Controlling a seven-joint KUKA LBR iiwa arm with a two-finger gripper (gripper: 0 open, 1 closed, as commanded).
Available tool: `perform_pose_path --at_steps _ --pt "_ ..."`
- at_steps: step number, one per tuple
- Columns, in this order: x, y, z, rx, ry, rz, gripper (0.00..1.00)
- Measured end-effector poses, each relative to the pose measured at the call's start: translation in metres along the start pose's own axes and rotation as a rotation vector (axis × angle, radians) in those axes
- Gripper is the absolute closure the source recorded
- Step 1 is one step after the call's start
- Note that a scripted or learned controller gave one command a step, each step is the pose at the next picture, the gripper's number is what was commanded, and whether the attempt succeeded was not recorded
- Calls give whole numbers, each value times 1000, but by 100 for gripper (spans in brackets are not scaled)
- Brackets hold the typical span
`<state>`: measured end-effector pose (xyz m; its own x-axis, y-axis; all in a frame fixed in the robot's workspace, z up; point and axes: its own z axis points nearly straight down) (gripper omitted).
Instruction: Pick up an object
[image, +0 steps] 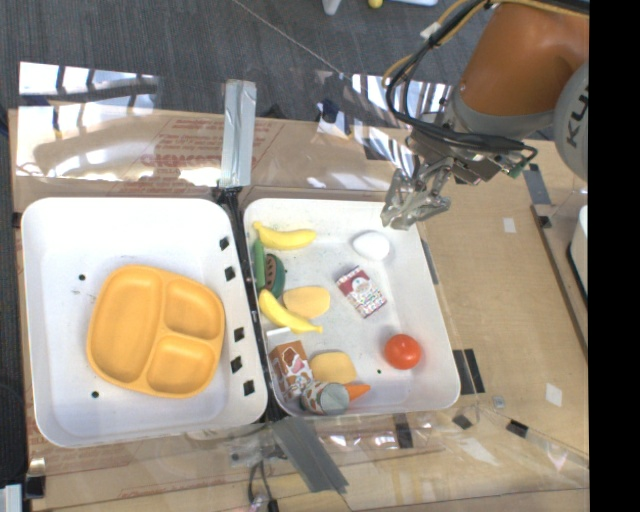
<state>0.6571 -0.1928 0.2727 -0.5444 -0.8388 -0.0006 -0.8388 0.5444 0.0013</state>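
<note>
The right bin (432, 300) holds toy food: two bananas (283, 238) (286, 313), a green piece (272, 273), a pale yellow piece (308, 299), a white egg-like round (371, 245), a small red-and-white carton (362, 292), a red tomato (403, 351), a brown packet (291, 367), a yellow piece (333, 367), a can (327, 398) and a carrot (357, 391). My gripper (412, 208) hangs over the bin's far right corner, just above and right of the white round. Nothing shows between its fingers.
The left bin (60, 230) holds a yellow divided plate (155, 328). A grey taped divider (238, 130) runs up behind the bins. Bare cardboard bench (500, 300) lies right of the right bin. Cables loop above the wrist (440, 60).
</note>
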Motion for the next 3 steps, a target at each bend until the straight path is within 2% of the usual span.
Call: perform_pose_path --at_steps 1,2,3 --pt "12 -9 -9 7 -2 -310 100" --pt "14 -5 5 -1 0 -515 100" --pt "-7 5 10 -3 0 -658 100"
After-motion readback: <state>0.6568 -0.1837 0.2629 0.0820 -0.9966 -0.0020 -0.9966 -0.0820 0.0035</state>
